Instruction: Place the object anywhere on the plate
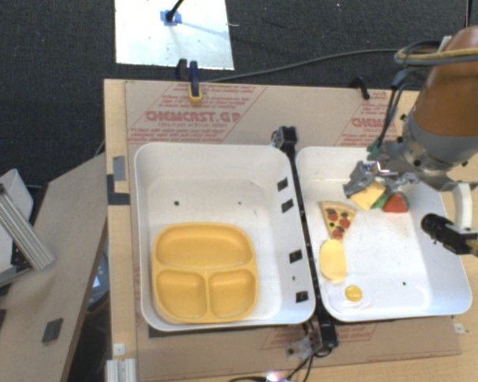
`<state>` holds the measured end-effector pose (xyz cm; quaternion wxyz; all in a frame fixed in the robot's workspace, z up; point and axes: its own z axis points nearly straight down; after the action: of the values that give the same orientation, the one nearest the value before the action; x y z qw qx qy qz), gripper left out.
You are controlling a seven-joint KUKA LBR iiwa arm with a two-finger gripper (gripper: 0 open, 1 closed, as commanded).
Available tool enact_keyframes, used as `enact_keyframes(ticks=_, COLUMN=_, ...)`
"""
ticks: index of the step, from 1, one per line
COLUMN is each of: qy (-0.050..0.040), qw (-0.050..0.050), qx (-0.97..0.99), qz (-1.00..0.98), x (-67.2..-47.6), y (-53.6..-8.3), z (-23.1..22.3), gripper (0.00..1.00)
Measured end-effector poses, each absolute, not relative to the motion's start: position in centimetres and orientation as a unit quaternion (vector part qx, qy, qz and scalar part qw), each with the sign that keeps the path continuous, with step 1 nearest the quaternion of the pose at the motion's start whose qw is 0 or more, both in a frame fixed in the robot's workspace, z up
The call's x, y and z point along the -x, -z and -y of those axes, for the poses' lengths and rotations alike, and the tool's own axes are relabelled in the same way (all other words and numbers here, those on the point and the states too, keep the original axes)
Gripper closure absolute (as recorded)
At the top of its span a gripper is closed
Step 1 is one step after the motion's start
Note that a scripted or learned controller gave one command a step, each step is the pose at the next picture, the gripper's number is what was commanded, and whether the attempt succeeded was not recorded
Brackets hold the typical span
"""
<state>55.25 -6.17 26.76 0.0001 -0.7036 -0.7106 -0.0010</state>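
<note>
A yellow divided plate (205, 281) lies in the left bin (215, 153), towards its front. My gripper (363, 183) is low over the back of the right bin (430, 289), right at a yellow wedge-shaped piece (370, 198). A red toy with a green bit (396, 204) lies just right of that wedge. The arm's body hides much of the gripper, and I cannot make out whether anything is held.
In the right bin lie a toy pizza slice (337, 217), a pale yellow lump (333, 259) and a small yellow round piece (353, 294). A black part (444, 231) juts in over the bin's right side. The divider between the bins (299, 229) carries black clips.
</note>
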Motion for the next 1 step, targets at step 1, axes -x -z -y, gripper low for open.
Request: enact_keyframes(ticks=1, qy=0.0015, qw=0.000, qx=0.703, qz=0.711, x=-55.54, y=-26.95, z=0.67, gripper=1.00)
